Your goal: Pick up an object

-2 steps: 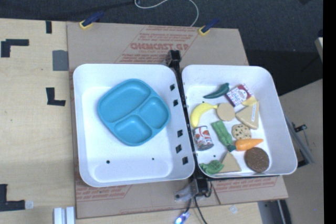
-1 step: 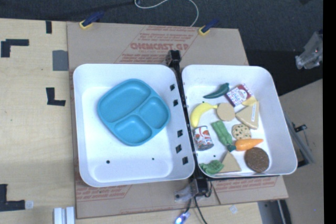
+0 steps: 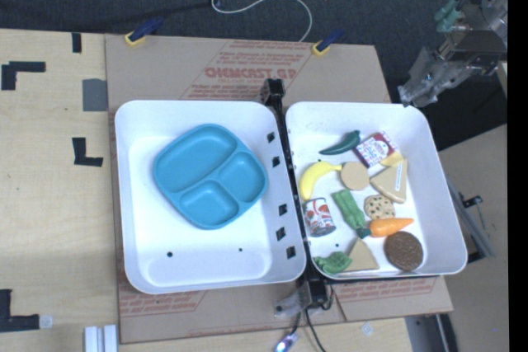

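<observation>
Jaws unreadable on my gripper (image 3: pixel 415 92), parked upper right of the frame; the banana (image 3: pixel 317 176) lies below-left of it, curving lengthwise.

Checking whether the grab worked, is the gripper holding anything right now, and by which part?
Nothing is held. The gripper hangs outside the right bin, past its upper right corner, with no object at it. The toy foods, such as the banana, lie in that bin.

A blue plate (image 3: pixel 210 176) lies in the left bin (image 3: pixel 136 260). Right of it, the other bin (image 3: pixel 437 177) holds toy food: a banana (image 3: pixel 317 176), a carrot (image 3: pixel 389 226), a cookie (image 3: pixel 379 206). The gripper (image 3: pixel 421 86) hangs above that bin's far corner.
</observation>
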Robot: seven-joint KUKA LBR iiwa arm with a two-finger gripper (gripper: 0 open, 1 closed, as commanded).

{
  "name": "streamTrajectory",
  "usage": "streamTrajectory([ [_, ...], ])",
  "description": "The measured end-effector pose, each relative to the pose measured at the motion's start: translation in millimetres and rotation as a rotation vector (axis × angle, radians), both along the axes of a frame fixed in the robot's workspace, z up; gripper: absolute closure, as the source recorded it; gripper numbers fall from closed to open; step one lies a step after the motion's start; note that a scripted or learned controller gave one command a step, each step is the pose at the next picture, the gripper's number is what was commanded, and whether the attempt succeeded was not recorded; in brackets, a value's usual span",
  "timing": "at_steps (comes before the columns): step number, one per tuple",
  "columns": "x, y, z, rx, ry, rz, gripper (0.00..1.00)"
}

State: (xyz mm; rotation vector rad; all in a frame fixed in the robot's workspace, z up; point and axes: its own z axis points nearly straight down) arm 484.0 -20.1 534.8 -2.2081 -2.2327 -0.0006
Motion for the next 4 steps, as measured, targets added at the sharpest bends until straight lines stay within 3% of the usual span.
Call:
streamTrajectory([
  [1, 6, 128, -1, 0.0, 0.0, 0.004, 1.0],
  [2, -1, 157, -34, -0.003, 0.005, -0.006, 1.0],
  [3, -1, 260, 1, 0.002, -0.003, 0.001, 1.0],
  [4, -3, 253, -240, -0.01, 0.016, -0.01, 1.0],
])
